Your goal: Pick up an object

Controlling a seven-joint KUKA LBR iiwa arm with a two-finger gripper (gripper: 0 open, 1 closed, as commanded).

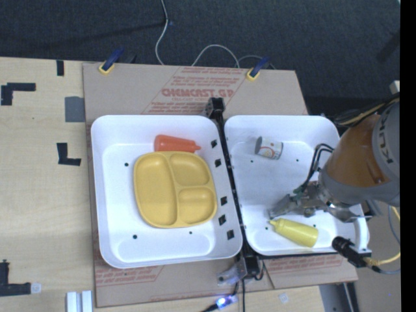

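Observation:
A yellow squeeze bottle (296,231) lies on its side near the front edge of the right bin (286,174). My gripper (283,207) hangs low in that bin just above and left of the bottle, its grey fingers (279,208) pointing left. Nothing shows between them. A small white cup-like object (268,149) lies at the back of the right bin. The left bin (110,194) holds a yellow divided plate (174,188) with an orange carrot-shaped piece (175,143) behind it.
The arm's orange band (354,158) and grey wrist cover the right bin's right side. A black divider with clips (224,181) runs between the bins. Cardboard (195,90) lies under both bins, with a white cable (214,51) behind.

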